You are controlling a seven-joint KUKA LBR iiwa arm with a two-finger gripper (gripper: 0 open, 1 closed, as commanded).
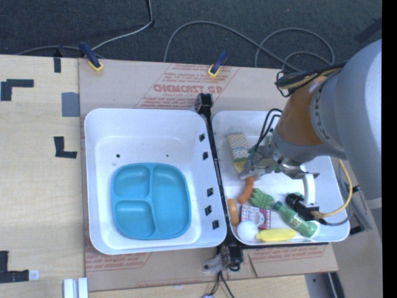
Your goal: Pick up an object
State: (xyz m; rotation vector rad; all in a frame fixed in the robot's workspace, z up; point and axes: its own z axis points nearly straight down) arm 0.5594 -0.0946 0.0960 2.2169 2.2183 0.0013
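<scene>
Camera view: gripper (pixel 253 169) low in rt bin (pixel 329 166) over carrot (pixel 246 192), open/closed can't tell.

Left bin (pixel 99 129): held a blue divided plate (pixel 151 201).
Clamps (pixel 92 58): sat at the surface's (pixel 37 185) 12 o'clock edge.

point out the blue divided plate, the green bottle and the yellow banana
blue divided plate (pixel 151 201): camera view, on the ridge where its three compartments meet
green bottle (pixel 296 220): camera view, middle of its body, right bin's near corner
yellow banana (pixel 276 234): camera view, middle of its length, by the right bin's near wall
</scene>
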